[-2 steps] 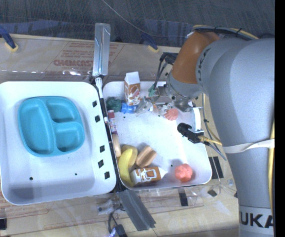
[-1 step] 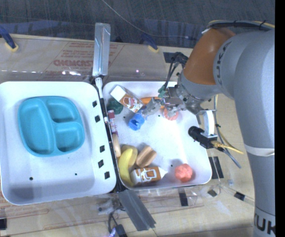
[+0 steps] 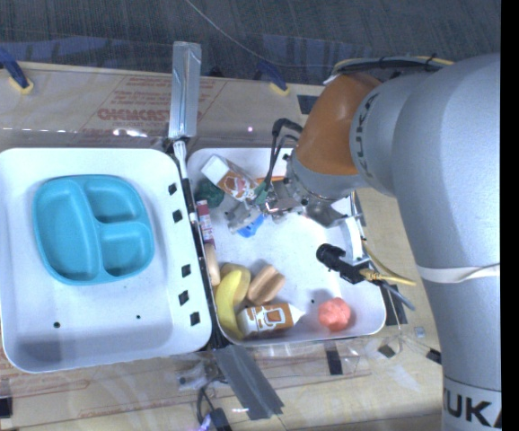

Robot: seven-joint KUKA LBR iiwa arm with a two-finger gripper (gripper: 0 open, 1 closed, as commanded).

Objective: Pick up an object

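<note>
My gripper [image 3: 261, 203] sits just beside the small blue object [image 3: 249, 227] in the right bin [image 3: 300, 254], clutter hiding whether it's open or closed.

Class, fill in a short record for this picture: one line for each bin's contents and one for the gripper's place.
left bin: blue divided plate
right bin, lower in view: banana, bun, bottle with orange label, pink round thing
right bin, upper in view: small items, too cluttered to name
gripper: in the right bin's upper part, beside the small items
</note>
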